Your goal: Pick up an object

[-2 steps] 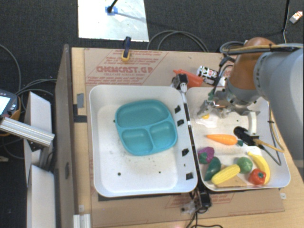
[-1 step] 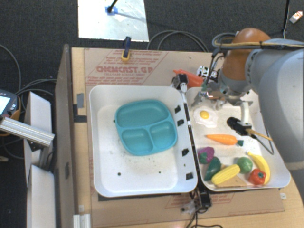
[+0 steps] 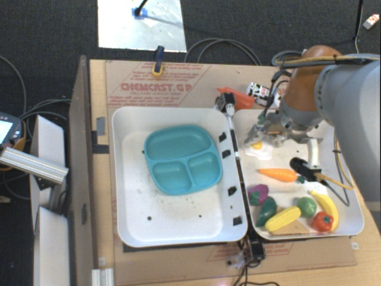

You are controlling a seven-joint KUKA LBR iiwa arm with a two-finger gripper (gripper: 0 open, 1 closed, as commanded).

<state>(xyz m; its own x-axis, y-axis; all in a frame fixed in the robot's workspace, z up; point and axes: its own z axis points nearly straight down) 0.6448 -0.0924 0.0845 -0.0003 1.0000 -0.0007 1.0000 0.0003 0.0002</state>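
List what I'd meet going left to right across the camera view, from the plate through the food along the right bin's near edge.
Blue plate → purple vegetable → corn cob → lime → banana. The dark green vegetable and the tomato are left out: they overlap their neighbours.

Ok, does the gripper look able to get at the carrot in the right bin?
Probably yes. The carrot lies by itself on bare floor of the right bin, with nothing on top of it, apart from the other toy food. The gripper is close by, near the fried egg.
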